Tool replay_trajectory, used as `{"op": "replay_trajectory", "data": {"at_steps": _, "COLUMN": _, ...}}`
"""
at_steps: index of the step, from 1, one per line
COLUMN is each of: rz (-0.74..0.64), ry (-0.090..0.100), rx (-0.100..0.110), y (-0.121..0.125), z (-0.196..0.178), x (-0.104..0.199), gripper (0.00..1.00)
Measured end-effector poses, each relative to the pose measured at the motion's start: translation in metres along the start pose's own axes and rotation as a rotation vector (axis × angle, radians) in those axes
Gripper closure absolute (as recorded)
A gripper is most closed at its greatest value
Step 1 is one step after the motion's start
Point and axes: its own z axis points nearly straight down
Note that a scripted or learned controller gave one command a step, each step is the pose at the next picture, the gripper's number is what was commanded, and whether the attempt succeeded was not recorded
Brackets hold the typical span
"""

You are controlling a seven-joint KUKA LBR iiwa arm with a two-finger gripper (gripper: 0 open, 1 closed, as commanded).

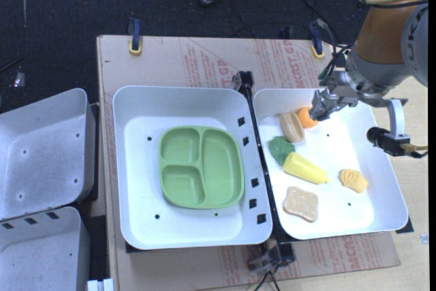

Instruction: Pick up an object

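Note:
The right bin [381,204] holds several toy foods: a tan bread roll [291,126], an orange piece [306,118], a yellow corn with green husk [298,161], a slice of toast [300,203] and a small yellow shell-shaped piece [353,180]. My gripper [323,108] hangs low over the bin's far part, right beside the orange piece and just right of the roll. Nothing shows between its fingers.
A green divided plate [201,167] lies in the left bin [136,146]. A black divider [253,146] runs between the bins. Blue clamps [135,35] hold the cardboard at the back. Spare white bins [41,146] stand to the far left.

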Motion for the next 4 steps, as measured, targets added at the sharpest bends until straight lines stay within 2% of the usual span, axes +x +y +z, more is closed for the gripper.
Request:
{"op": "replay_trajectory", "data": {"at_steps": 2, "rz": -0.001, "ry": 0.000, "rx": -0.002, "y": 0.014, "z": -0.013, "x": 0.105, "gripper": 1.00}}
{"op": "replay_trajectory", "data": {"at_steps": 4, "rz": 0.000, "ry": 0.000, "rx": -0.002, "y": 0.032, "z": 0.006, "x": 0.209, "gripper": 1.00}}
